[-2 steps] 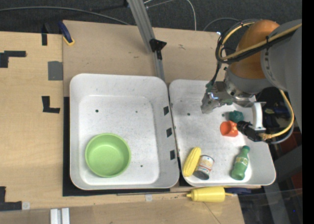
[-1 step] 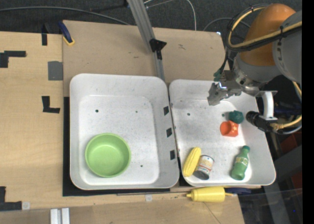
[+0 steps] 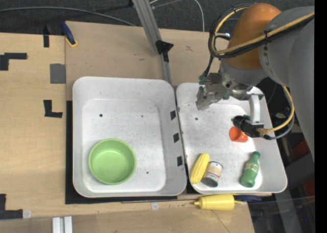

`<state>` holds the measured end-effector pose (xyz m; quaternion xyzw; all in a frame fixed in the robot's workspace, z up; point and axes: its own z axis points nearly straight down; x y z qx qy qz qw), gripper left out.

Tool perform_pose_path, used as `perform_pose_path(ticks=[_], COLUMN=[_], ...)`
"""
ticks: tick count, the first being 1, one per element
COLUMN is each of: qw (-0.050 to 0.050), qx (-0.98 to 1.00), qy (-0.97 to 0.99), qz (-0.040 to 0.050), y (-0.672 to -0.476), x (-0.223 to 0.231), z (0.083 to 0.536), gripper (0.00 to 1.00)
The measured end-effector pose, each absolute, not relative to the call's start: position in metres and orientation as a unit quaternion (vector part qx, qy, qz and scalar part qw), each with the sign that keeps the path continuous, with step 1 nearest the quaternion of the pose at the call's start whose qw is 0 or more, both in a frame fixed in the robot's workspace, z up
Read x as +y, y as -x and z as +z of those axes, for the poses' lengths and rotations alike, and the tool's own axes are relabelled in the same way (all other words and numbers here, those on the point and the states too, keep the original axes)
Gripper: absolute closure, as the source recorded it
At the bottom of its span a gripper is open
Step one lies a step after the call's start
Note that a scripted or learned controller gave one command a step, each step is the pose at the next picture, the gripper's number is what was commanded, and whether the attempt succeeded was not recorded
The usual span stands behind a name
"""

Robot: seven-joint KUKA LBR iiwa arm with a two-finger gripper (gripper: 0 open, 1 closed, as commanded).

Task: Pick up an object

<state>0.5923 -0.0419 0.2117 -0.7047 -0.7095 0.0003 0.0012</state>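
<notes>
The end effector (image 3: pixel 208 96) hangs over the upper left part of the right bin (image 3: pixel 204 127), above bare white floor, with nothing visible between its parts; whether it is released or clenched cannot be told from this slanted view. Nothing is in its hold, so the pick appears not yet made. The candidate objects lie in the lower and right part of that bin, well apart from the end effector: a yellow corn cob (image 3: pixel 200 168) with a ribbed, tapering body lies at a slant near the bin's left wall, and a small can (image 3: pixel 213 173) with a printed label lies tipped just beside it, apparently touching. A green bottle (image 3: pixel 250 170), smooth and glossy like moulded plastic, lies near the lower right corner. A small orange object (image 3: pixel 236 134) sits near the right wall, partly covered by a dark fitting on the arm; its shape cannot be made out. In the left bin (image 3: pixel 122 99) a pale green bowl (image 3: pixel 112 161), round and smooth, rests upright in the lower left corner. A yellow bottle (image 3: pixel 217 202) lies on its side on the wooden surface (image 3: pixel 30 140), just outside the right bin's front rim, likely beyond intended reach. Both bins are shallow, matte white and round-cornered.
</notes>
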Motion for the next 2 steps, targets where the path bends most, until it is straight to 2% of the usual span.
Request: perform_pose_path(ticks=[2], qw=[0.001], qx=[-0.709], qy=[0.705], qz=[-0.0001], y=[-0.607], x=[0.062], z=[0.229], gripper=[1.0])
